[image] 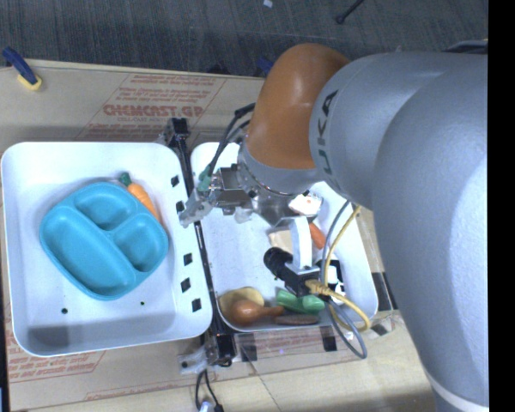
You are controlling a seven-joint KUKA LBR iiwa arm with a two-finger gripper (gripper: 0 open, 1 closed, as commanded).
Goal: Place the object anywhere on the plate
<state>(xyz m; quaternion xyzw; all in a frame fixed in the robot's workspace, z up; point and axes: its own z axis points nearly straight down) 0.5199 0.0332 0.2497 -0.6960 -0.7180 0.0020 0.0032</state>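
A blue plate (pixel 103 239) with three compartments lies in the left bin (pixel 34 333). An orange toy carrot (pixel 143 199) with a green top rests against the plate's far right rim, on the bin floor. My gripper (pixel 197 204) hangs over the divider between the two bins, just right of the carrot. The orange-banded wrist covers much of the right bin (pixel 240 247). I see nothing held at the gripper.
At the near edge of the right bin lie a yellowish round piece (pixel 240 299), a brown piece (pixel 266 314) and a green piece (pixel 299 300). An orange and white piece (pixel 314 232) sits further back, partly under the arm. Black clips line the divider (pixel 187 260).
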